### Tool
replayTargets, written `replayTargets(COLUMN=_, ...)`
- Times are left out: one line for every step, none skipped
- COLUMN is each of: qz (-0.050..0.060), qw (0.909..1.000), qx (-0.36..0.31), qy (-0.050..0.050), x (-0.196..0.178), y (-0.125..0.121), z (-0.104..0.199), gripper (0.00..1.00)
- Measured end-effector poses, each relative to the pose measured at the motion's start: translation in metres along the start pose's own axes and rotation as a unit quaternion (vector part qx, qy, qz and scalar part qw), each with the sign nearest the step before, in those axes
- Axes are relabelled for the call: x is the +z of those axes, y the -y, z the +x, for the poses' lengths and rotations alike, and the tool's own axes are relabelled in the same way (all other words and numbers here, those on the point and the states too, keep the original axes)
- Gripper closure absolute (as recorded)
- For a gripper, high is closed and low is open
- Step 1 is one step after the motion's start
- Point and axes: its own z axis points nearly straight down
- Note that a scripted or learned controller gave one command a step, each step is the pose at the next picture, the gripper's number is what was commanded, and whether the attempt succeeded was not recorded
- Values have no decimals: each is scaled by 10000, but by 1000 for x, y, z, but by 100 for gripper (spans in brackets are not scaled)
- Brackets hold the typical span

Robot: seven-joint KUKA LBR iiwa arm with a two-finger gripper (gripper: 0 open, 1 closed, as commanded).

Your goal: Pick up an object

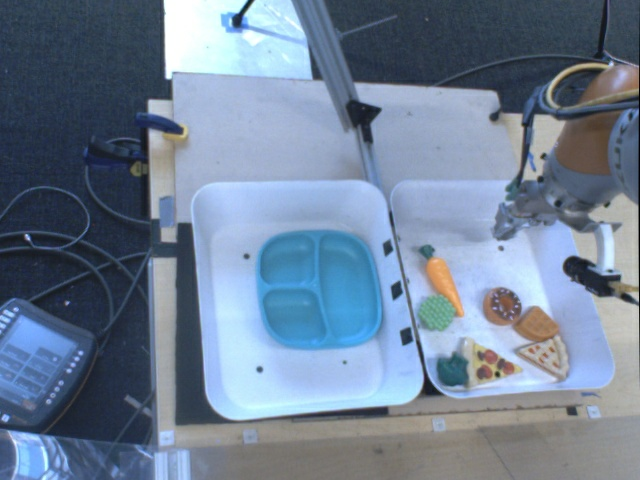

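Note:
The right bin [455, 200] holds several toy foods: an orange carrot [441, 279], a green round piece [436, 313], a brown donut [502, 305], a pizza slice [488, 361], a dark green piece [452, 369], and two toast-like wedges [540, 341] at the near right. My gripper [506, 222] hangs over the far right part of this bin, above bare floor, up and to the right of the carrot. Nothing shows between its fingers.
The left bin [220, 268] holds a blue divided plate [320, 288]. A grey pole [330, 53] slants down to the seam between the bins. Cables and a pendant [35, 358] lie on the floor at left, with clamps [130, 148] at the bench's left edge.

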Motion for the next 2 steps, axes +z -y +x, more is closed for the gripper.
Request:
replayTargets(qz=-7, qw=10000, qx=-20, qy=0, x=-45, y=0, z=2, gripper=100)
replayTargets(qz=-19, qw=10000, qx=-32, qy=4, x=-109, y=-2, z=8, gripper=100)
